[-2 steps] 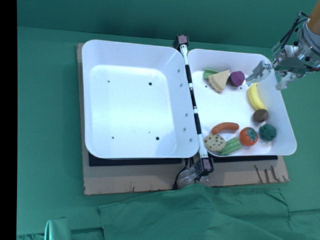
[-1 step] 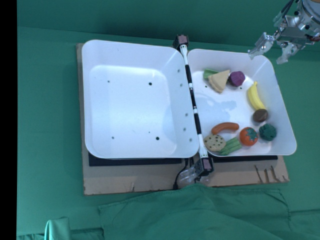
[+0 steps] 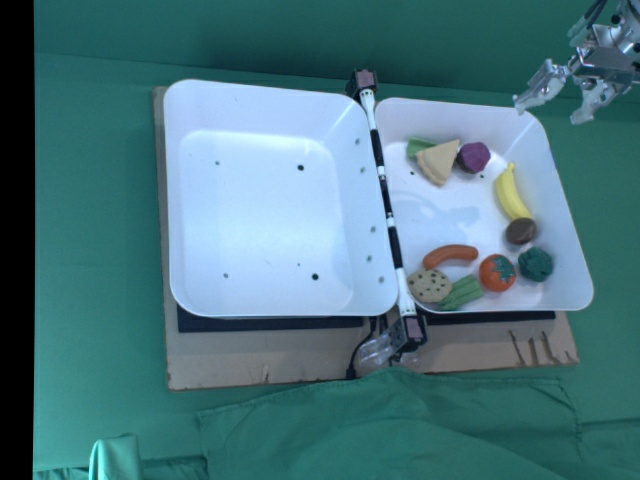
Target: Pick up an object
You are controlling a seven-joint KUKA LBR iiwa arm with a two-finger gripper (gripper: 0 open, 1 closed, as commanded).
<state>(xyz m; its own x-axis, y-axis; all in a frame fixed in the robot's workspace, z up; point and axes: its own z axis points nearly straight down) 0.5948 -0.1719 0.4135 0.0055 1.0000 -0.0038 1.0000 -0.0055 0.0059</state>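
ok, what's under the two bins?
Under the bins a dark pad shows along the near edge, on a cardboard sheet over green cloth. Beneath the bins themselves is covered.

Green-draped bench (image 3: 100, 218), brown board (image 3: 230, 373) on it, two white bins (image 3: 200, 98) side by side

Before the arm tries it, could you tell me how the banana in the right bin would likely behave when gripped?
The banana looks like smooth moulded toy food, so probably stiff, light and slightly slippery. Its curved shape lying flat may pivot or slide if pinched off-centre. The brown piece touching its lower end could get nudged.
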